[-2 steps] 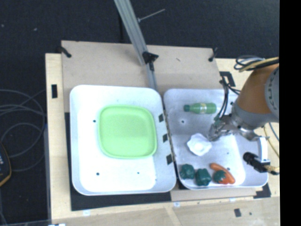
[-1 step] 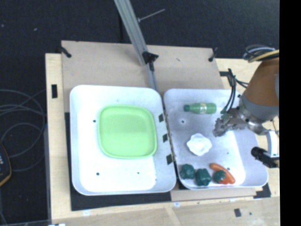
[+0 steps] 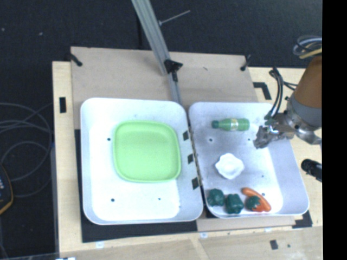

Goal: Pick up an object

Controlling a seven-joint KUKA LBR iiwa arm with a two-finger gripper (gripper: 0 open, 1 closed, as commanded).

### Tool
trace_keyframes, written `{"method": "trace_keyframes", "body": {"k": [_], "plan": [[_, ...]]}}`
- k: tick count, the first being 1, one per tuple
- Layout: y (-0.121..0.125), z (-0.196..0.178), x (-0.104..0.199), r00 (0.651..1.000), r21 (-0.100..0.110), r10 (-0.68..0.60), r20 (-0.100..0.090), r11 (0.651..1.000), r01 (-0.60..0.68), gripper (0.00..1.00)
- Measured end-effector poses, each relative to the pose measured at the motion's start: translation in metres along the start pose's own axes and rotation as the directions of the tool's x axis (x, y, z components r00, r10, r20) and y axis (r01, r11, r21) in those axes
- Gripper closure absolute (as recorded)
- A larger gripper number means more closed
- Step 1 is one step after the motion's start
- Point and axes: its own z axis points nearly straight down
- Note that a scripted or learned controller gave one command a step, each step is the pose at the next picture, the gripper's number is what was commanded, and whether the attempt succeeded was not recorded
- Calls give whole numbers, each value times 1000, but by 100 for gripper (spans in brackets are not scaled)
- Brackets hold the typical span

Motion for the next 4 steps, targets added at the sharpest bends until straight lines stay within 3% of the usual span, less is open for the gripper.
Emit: {"method": "trace_keyframes", "body": {"k": [3, 4], "plan": [[32, -8, 165, 1000, 4, -5, -2, 1000, 5, 100], [31, -7, 225, 1000, 5, -5, -3, 1000, 5, 100]]}}
